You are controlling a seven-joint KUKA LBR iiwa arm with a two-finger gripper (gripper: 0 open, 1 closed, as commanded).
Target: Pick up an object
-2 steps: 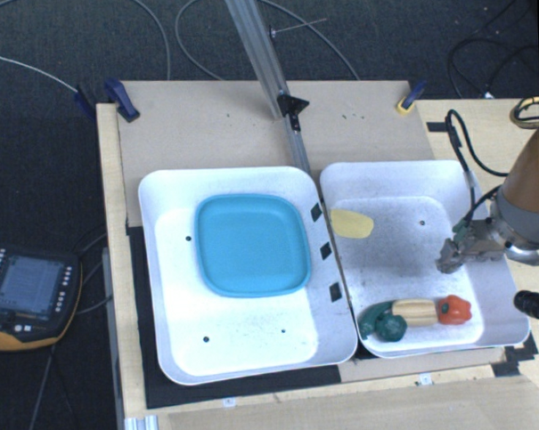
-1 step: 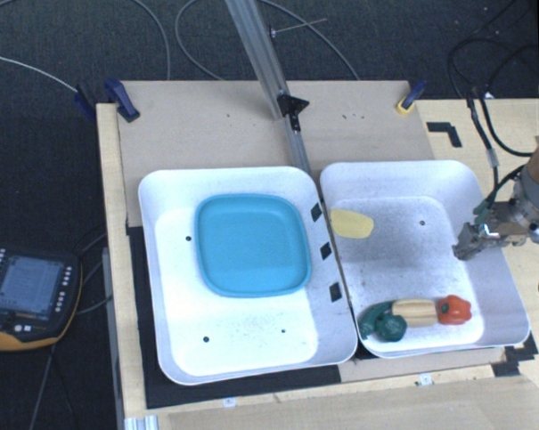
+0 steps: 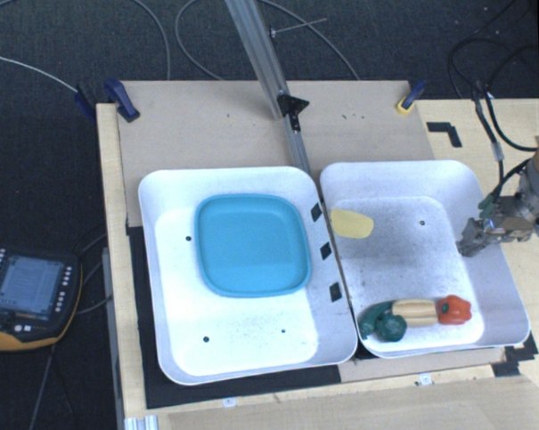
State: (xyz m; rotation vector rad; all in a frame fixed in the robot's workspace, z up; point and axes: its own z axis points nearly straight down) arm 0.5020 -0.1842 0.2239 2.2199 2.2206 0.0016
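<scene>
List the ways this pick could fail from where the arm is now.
1. The gripper sits at the right bin's right rim, apart from every object, so shutting here would likely grab nothing.
2. The green piece, tan piece and red piece crowd the near wall, so a descent may hit the wall or nudge neighbours.
3. The yellow piece looks flat and may slip.

Two white bins [image 3: 164, 259], one blue plate [image 3: 253, 244]

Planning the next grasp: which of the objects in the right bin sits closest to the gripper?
The red piece, at the right end of the row along the bin's near wall. The green piece and yellow piece lie farther from the gripper.
</scene>
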